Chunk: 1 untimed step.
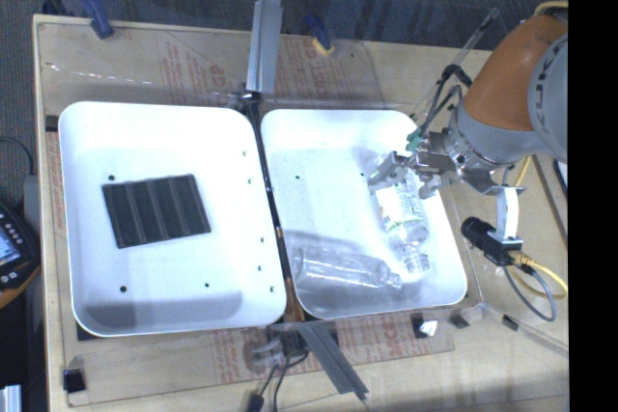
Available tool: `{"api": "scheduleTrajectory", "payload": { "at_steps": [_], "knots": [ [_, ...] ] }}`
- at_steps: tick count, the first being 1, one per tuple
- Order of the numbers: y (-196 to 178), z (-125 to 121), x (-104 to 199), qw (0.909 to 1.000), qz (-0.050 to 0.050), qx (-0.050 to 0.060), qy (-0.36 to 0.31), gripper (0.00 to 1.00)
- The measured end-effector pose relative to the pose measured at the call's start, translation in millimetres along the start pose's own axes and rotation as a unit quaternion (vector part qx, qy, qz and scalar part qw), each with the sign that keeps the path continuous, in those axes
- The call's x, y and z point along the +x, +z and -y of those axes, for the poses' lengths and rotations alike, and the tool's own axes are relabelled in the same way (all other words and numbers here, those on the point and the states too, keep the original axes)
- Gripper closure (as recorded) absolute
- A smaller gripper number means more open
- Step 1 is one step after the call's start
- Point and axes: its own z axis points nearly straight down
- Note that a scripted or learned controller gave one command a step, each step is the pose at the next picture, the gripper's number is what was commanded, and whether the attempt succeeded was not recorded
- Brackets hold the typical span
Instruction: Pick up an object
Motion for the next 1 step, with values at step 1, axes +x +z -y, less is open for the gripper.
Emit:
{"api": "scheduleTrajectory", "payload": {
  "at_steps": [1],
  "knots": [
    [36.6,-22.4,6.1,0.9997,-0.001,0.002,-0.026,0.0]
  ]
}}
